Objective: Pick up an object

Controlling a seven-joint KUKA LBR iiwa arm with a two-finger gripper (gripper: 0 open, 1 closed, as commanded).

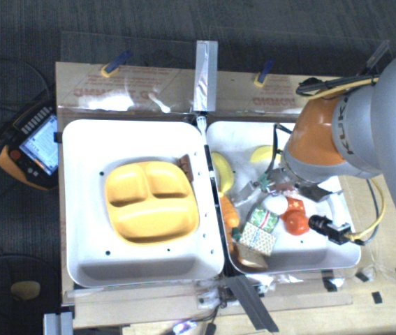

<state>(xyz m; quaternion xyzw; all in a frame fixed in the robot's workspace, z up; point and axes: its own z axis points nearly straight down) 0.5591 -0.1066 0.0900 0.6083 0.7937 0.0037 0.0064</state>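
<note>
The gripper [273, 185] reaches down into the right bin [351, 257] among the clutter; whether its jaws are open or closed on anything cannot be told. Just below it lie one green-and-white carton [259, 230], one red tomato-like piece [295, 220] and one orange piece [229, 211]. Two yellow-green rounded items [221, 171] sit behind. The left bin [79, 187] holds one yellow divided tray [151, 199].

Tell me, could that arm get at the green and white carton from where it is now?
Probably yes: the green and white carton lies on top of the pile in the right bin, just below the gripper, nothing covering it.
</note>
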